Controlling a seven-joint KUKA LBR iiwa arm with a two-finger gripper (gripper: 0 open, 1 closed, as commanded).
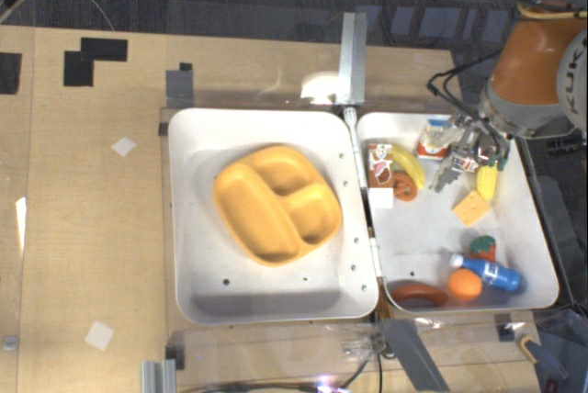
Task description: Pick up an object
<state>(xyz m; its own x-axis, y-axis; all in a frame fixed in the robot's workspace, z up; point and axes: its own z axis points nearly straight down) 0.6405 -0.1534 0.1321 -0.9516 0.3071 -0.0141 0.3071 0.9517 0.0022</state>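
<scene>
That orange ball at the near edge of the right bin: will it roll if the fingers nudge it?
Probably. The orange ball looks round and smooth, so it may slip. The blue bottle touching it and the nearby bin wall might limit its travel.

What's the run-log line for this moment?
arm: over right white bin | gripper: low among toy food, beside yellow corn cob | grasp: unconfirmed | left bin: yellow divided tray

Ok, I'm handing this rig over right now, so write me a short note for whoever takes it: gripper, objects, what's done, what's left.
Gripper: low over the right bin's far end, among a small carton, banana and corn cob; nothing visibly held.
Also there: cheese wedge, orange, blue bottle.
Left bin: yellow divided tray.
Done: nothing picked yet.
Left: grasp and lift one object.
</scene>
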